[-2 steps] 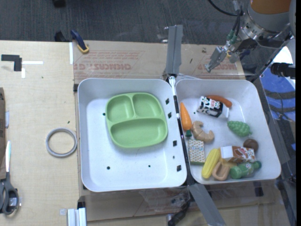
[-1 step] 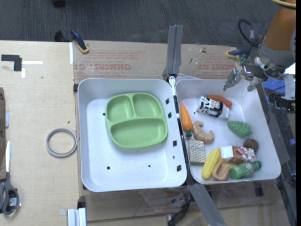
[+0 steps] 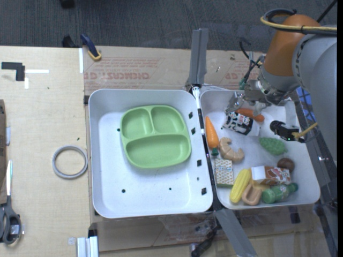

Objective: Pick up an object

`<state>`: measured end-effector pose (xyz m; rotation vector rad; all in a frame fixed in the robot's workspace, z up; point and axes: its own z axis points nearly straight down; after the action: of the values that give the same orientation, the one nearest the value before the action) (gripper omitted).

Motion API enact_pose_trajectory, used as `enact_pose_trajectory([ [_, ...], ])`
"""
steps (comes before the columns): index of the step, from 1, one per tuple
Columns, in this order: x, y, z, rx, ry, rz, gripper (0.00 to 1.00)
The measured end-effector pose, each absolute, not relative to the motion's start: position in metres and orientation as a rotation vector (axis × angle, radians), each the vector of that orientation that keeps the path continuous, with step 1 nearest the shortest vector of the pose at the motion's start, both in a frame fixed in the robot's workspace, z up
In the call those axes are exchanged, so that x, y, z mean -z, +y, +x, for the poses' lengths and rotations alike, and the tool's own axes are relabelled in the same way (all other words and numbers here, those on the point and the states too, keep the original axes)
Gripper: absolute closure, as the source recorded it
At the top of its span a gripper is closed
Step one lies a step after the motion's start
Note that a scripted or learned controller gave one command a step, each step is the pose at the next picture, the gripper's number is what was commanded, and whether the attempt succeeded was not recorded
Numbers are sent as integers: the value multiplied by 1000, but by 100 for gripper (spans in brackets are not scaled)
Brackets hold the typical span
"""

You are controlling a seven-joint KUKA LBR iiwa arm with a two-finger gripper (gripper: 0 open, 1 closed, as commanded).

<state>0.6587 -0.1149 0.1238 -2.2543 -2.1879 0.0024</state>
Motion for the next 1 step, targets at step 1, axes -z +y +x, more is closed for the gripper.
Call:
enact_pose_trajectory([
  [1,-93,-110,659,-3,-2291,-2151,0],
])
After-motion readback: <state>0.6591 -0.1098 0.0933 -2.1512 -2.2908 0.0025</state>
